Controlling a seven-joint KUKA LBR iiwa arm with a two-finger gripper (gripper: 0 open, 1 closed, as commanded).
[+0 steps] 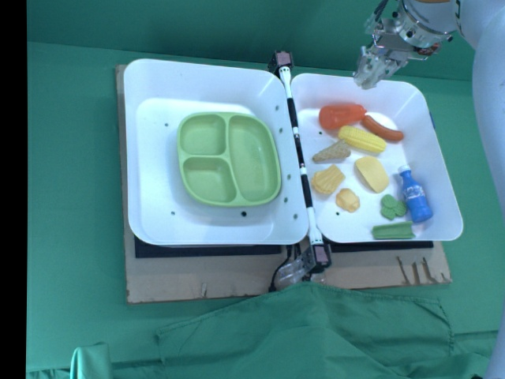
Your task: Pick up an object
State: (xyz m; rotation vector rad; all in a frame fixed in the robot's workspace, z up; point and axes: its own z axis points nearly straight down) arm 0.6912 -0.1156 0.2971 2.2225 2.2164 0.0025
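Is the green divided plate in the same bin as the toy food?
No. The green divided plate lies alone in the left bin, the toy food in the right bin.

robot lab | green-draped bench (71,172) | two white bins (158,212) (cardboard underneath)

A single fixed camera looks down on the desk (71,172) at a slant from above its near edge, facing toward the far green wall. It stands far enough off to take in both white bins whole: the left bin (150,212) sits at mid-frame left, the right bin (442,212) beside it, with the divider rail (298,156) running between them nearly along the line of sight. The arm (489,93) enters from the frame's upper right corner. Green cloth (316,330) lies along the bottom edge, nearest the lens.
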